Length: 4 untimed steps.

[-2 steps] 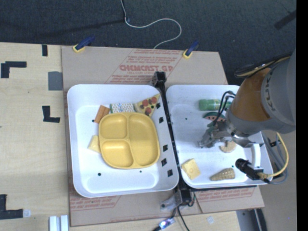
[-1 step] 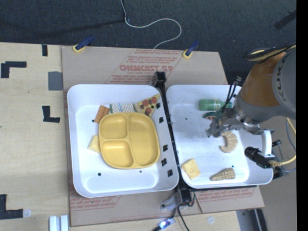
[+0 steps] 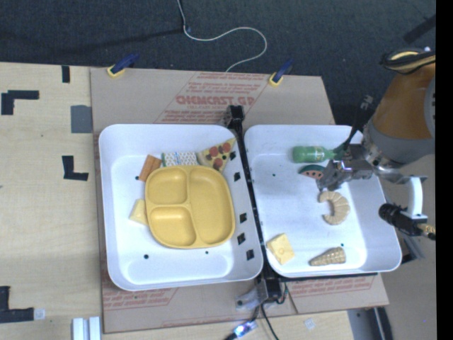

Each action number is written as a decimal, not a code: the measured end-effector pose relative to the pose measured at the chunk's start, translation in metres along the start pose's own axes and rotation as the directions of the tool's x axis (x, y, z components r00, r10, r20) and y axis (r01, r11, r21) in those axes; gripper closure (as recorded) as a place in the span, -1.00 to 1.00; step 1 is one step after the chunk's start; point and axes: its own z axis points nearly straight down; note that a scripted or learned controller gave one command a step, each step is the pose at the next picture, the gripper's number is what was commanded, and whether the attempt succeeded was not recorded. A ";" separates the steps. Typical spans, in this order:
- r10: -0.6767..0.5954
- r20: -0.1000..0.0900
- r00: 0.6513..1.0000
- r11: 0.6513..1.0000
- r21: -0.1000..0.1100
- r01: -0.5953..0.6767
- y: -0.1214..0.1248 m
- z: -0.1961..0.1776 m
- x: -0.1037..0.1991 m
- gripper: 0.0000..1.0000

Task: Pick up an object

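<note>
Overhead, the gripper (image 3: pixel 330 178) hangs in the right bin (image 3: pixel 368 253), just above a ridged tan croissant (image 3: pixel 335 207); its grasp is unreadable, partly masking a green bottle (image 3: pixel 309 154).

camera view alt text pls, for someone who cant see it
The gripper hangs low in the right bin, between a green bottle and a croissant. The left bin holds a yellow divided plate.
</note>
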 end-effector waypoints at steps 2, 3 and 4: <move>-0.004 -0.002 1.000 1.000 0.005 0.004 0.036 -0.001 0.043 1.00; -0.006 -0.003 1.000 1.000 0.002 0.006 0.066 -0.019 0.089 1.00; -0.001 -0.001 1.000 1.000 0.005 0.001 0.069 -0.018 0.100 1.00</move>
